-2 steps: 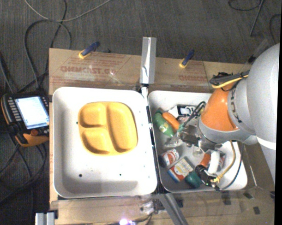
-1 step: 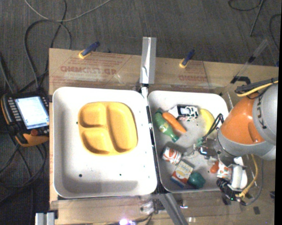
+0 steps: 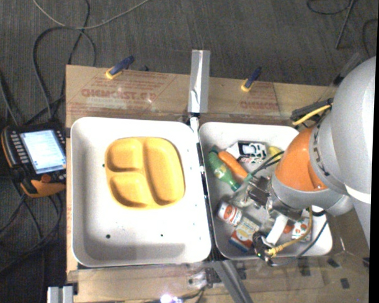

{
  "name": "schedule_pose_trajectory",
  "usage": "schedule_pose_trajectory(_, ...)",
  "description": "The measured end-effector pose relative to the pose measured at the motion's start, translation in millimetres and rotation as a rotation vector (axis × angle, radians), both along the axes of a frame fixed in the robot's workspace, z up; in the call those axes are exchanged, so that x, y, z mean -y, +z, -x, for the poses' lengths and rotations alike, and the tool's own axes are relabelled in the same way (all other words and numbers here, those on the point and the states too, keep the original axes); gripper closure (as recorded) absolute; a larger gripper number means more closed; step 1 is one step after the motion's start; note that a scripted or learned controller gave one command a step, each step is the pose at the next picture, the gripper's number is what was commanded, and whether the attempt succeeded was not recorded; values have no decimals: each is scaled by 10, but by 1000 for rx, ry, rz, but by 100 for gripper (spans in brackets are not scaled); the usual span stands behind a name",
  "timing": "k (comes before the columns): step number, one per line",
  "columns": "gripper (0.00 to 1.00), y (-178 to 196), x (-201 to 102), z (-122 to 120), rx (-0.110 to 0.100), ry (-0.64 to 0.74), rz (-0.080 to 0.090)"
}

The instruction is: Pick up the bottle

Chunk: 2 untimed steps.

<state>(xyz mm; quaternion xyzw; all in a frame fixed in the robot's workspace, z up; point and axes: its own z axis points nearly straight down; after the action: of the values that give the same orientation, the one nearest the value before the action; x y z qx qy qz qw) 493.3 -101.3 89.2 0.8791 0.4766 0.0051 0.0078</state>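
Gripper [image 3: 260, 197]: low over the clutter in the right bin [image 3: 322, 249]; clenched or released, cannot tell.
Bottle [image 3: 222, 170]: green, glossy, lying slanted on its side by that bin's left wall, just left of the gripper.
Orange piece [image 3: 234, 165]: long, pressed along the bottle's far side.

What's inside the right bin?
A green bottle, an orange item, a black-and-white box, a red-and-white can and a blue packet. The arm covers half of the right bin, hiding anything beneath.
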Motion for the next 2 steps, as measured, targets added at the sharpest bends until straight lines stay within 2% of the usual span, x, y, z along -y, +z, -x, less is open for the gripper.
schedule_pose_trajectory(1,0,779,-1029,-201,-22,32,-13)
schedule_pose_trajectory(2,0,2200,-1463,-1053,-23,-65,-2)
